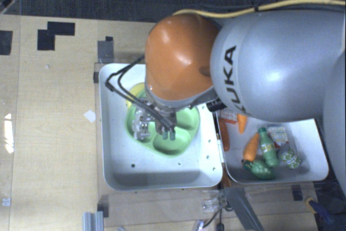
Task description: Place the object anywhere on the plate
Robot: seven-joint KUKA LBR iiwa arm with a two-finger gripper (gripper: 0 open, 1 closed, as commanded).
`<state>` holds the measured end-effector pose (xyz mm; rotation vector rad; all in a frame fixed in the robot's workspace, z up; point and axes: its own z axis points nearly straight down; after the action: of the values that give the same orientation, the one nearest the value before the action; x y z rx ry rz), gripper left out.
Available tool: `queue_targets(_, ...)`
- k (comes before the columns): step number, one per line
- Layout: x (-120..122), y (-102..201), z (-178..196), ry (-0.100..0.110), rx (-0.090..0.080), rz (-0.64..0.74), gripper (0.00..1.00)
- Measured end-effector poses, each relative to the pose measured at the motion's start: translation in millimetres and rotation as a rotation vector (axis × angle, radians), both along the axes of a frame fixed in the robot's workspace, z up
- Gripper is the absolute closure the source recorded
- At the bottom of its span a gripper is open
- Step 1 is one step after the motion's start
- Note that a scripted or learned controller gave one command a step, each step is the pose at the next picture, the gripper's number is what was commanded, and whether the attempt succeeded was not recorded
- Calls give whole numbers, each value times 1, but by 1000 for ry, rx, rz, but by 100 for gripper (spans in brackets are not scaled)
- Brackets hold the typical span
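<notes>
Claw (pixel 157 128) hangs low over the green plate (pixel 184 132) in the left bin (pixel 162 173), with the arm (pixel 259 62) covering much of the bin from the right. Whether something is between its fingers I cannot tell; there is a pale, shiny shape at its left side, but it could be part of the claw itself. So I cannot say for sure where the object is. A bit of yellow (pixel 136 90) shows at the plate's upper left edge, just beside the claw; it may be the object, or not. The right bin (pixel 313 170) holds a carrot (pixel 250 147), a bottle (pixel 267 146) and other small things.

Risks, as I judge them: if the claw carries nothing, opening it will place nothing. If it goes lower, it can press the plate and shift it. If the object is released near the rim, it may roll off into the bin.
</notes>
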<state>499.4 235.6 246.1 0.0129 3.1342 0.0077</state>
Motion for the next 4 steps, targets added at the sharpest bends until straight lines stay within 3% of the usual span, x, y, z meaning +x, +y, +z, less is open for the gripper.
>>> queue_targets(1, 0, 0, 0, 0, 0, 0, 0)
queue_targets(2, 2, 1, 12, -6, 5, -2, 100)
queue_targets(3, -10, -18, -68, 3, -1, -9, 100)
queue_targets(4, -11, -23, -57, 0, 0, -24, 100)
